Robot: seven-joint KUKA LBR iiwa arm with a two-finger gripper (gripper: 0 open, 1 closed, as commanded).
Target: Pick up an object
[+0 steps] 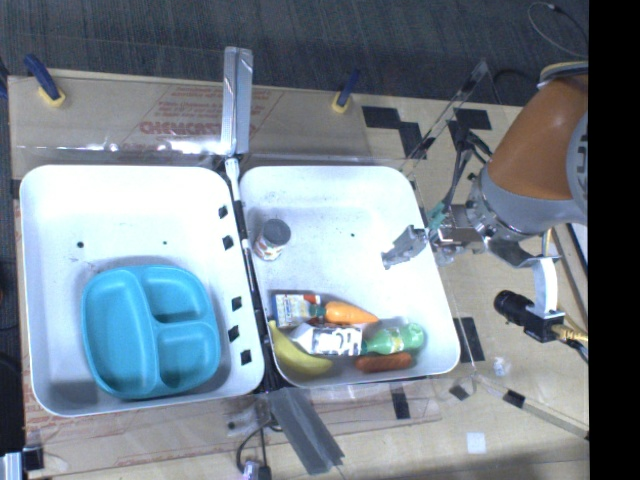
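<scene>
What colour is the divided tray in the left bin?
Light blue plastic divided tray, clearest in the camera view.

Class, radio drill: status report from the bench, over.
Gripper over right bin's right edge, holding nothing visible. Toy food pile untouched at front wall. Small can apart, near divider. Nothing in the way.

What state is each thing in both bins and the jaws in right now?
Blue tray: flat in left bin.
Can: upright, right bin, apart from pile.
Banana: lying at front wall.
Carrot: lying on pile.
Gripper: over right bin's right edge, holding nothing visible.
</scene>
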